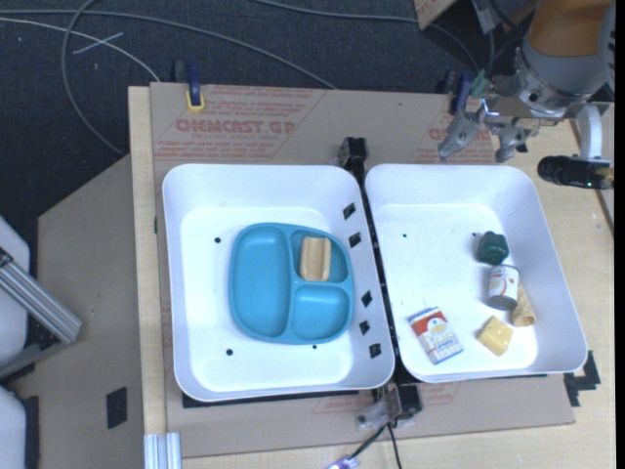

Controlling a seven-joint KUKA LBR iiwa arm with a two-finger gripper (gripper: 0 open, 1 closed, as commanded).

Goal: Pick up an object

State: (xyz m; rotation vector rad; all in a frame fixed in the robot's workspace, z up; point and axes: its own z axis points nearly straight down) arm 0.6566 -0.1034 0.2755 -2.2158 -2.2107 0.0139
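Camera view, nearest first: the small carton (434, 334), yellow block (495, 335), can (502, 285) and green piece (491, 247) all lie untouched in the right bin (444, 198). Farther back, the gripper (482, 146) hangs spread and bare; nothing picked yet.

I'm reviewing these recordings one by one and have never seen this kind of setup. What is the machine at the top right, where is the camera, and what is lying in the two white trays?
One fixed camera looks down at a slant. The grey robot arm with an orange band reaches in from the right; its two-finger gripper hangs open above the right white bin, holding nothing. That bin contains a dark green pepper-like toy, a small white-and-red can, a tan piece beside it, a yellow block and a red-and-white packet. The left white bin holds a blue divided plate with a tan bread-like piece in one compartment.
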